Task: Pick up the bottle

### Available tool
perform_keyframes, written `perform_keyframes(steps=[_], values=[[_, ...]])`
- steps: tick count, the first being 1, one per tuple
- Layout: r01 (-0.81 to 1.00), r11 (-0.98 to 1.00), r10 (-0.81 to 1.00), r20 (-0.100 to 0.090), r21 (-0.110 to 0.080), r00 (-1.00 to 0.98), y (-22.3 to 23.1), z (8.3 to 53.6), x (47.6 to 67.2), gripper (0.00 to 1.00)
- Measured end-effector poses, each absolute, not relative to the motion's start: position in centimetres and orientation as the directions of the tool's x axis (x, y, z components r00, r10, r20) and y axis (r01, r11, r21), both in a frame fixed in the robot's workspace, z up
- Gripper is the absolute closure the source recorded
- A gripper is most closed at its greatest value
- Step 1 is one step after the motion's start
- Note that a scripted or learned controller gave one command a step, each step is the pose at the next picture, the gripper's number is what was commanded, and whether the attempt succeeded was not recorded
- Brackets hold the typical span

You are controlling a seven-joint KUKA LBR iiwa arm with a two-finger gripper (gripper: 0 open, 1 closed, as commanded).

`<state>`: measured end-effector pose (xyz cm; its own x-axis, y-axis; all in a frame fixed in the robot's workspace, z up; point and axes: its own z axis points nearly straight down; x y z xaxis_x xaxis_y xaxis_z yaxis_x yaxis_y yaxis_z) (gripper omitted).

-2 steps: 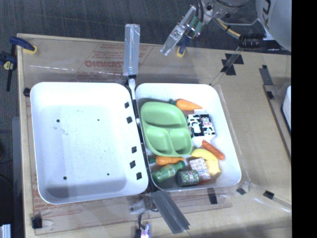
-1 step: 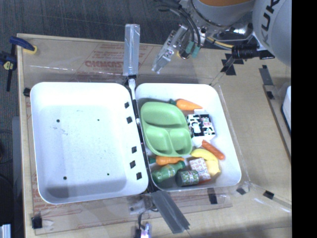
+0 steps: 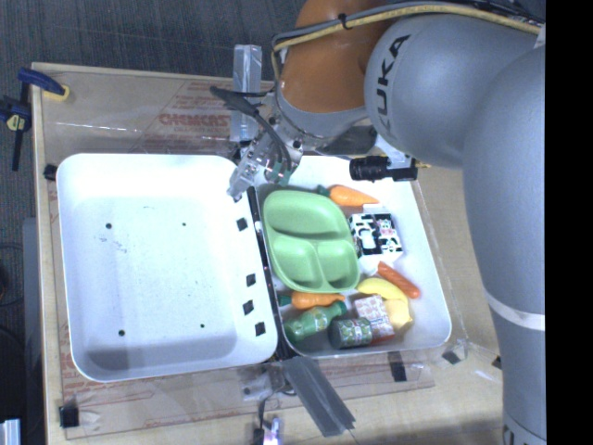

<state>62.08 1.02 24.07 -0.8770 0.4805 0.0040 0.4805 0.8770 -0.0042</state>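
A green bottle (image 3: 313, 323) lies on its side at the near edge of the right bin (image 3: 434, 295), close to the divider between the two bins. My gripper (image 3: 250, 176) hangs over the far end of that divider, at the right bin's far left corner, well away from the bottle. The grey arm with its orange band (image 3: 324, 54) reaches in from the upper right and hides the right bin's far edge.
A green divided plate (image 3: 310, 237) fills the middle of the right bin. Around it lie orange carrots (image 3: 352, 195), a banana (image 3: 394, 302), a dark labelled container (image 3: 359, 332) beside the bottle, and a black-and-white box (image 3: 376, 233). The left bin (image 3: 148, 276) sits alongside.
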Motion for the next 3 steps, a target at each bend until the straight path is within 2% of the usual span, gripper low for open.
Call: perform_keyframes(steps=[1,2,3], values=[[0.467,0.884,0.467,0.001,-0.002,-0.884,-3.1,29.3,59.3,1.0],[0.466,0.885,0.466,0.0,-0.001,-0.885,-4.0,32.9,57.9,1.0],[0.505,0.863,0.505,0.001,-0.001,-0.863,0.6,44.2,58.9,1.0]])
